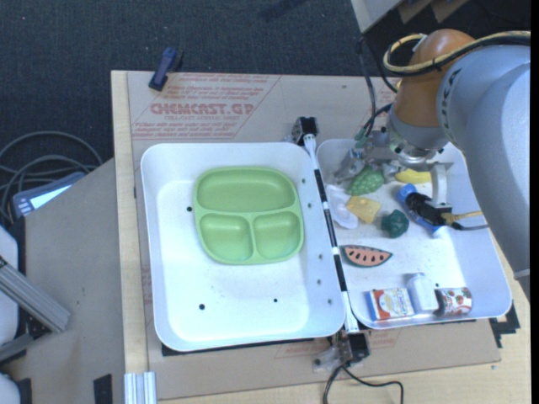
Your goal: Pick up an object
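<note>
My gripper is lowered into the far left corner of the right bin, under the orange-banded wrist. Its tip sits right above a bumpy light green object, and I cannot tell whether it touches it. Close by lie a yellow block, a dark green lump, a blue object, a yellow piece and a crumpled white item. A watermelon slice lies nearer the front.
At the right bin's front edge lie a small carton, a white can and a red-and-white packet. The left bin holds a green divided plate. The bulky arm covers the right bin's far right side.
</note>
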Controlling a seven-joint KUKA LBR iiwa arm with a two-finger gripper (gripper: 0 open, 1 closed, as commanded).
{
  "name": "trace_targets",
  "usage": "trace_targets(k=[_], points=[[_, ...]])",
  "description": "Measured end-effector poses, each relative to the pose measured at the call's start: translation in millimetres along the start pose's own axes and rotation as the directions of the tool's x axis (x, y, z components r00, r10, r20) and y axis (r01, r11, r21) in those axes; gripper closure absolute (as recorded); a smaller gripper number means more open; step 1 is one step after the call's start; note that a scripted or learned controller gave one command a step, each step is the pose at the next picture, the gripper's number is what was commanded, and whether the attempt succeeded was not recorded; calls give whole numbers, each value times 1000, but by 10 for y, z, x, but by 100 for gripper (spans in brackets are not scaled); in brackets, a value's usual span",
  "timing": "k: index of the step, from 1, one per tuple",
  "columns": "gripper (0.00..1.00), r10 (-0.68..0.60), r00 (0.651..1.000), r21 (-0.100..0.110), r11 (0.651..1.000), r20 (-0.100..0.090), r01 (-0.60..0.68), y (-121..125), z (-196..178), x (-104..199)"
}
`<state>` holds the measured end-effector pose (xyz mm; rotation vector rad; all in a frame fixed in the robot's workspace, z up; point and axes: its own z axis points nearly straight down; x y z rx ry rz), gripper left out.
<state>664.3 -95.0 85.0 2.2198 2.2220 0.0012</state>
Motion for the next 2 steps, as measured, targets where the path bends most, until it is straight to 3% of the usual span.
trace_targets(k=[1,2], points=[[100,-1,1000,-3,1000,2,1,7,-105,0],[100,-1,1000,-2,1000,0,1,-492,-1277,379]])
